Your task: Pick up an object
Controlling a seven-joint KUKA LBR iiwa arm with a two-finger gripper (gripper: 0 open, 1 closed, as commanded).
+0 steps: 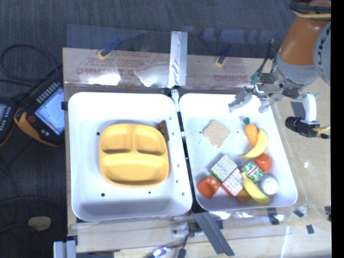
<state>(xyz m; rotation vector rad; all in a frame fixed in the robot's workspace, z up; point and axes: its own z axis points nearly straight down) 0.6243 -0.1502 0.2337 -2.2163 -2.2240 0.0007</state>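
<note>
My gripper (250, 102) hangs over the back edge of the right bin (189, 144), its two grey fingers spread apart with nothing between them. Below it in the bin lie a slice of toast (216, 133), an orange carrot (251, 133) and a yellow banana (258, 145). Toward the front sit a green and white carton (223, 168), a pink and white carton (233, 181), a red tomato (207, 186), a second banana (253, 189) and a white egg (269, 186). The gripper touches none of them.
The left bin (80, 160) holds a yellow divided plate (133, 154) with a small brown item (162, 128) at its back right corner. A metal post (178, 58) stands behind the bins' divider. A handheld pendant (40, 114) with cables lies left of the bench.
</note>
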